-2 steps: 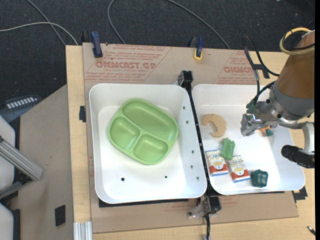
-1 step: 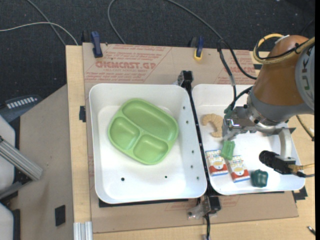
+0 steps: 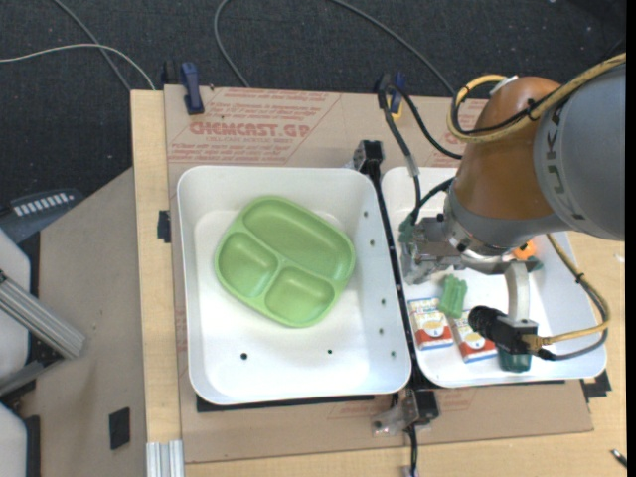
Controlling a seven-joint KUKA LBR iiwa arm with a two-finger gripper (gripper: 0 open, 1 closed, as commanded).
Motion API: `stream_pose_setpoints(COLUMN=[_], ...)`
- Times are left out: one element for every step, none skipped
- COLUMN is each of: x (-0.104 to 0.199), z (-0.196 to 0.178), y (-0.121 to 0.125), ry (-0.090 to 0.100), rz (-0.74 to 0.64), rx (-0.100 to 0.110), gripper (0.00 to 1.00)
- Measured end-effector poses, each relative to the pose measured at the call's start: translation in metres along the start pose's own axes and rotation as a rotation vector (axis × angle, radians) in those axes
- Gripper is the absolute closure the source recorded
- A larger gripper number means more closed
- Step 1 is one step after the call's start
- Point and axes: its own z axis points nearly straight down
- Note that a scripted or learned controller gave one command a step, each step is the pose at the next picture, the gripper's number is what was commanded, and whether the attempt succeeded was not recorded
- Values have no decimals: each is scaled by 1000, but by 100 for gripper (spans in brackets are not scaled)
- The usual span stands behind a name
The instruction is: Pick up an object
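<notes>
My gripper (image 3: 425,249) hangs low over the left part of the right bin (image 3: 571,361), under the orange wrist band. Just below it a small green block (image 3: 454,296) lies in the bin. Two little white cartons with red and blue print lie near the bin's front edge, one at the left (image 3: 428,325) and one to its right (image 3: 475,345). A bit of an orange thing (image 3: 525,251) peeks out at the arm's right side. Nothing shows between the gripper's jaws, and the arm hides much of the bin's back half.
The left bin (image 3: 199,266) holds a light green divided plate (image 3: 285,260) near its middle. A ridge where the two bin walls meet (image 3: 390,266) runs just left of the gripper. A teal object (image 3: 517,361) sits at the right bin's front.
</notes>
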Motion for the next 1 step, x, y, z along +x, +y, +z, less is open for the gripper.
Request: stream_pose_setpoints(x=[50], z=[1], y=[8], ry=[-1], rz=[0], rx=[-1], gripper=[100])
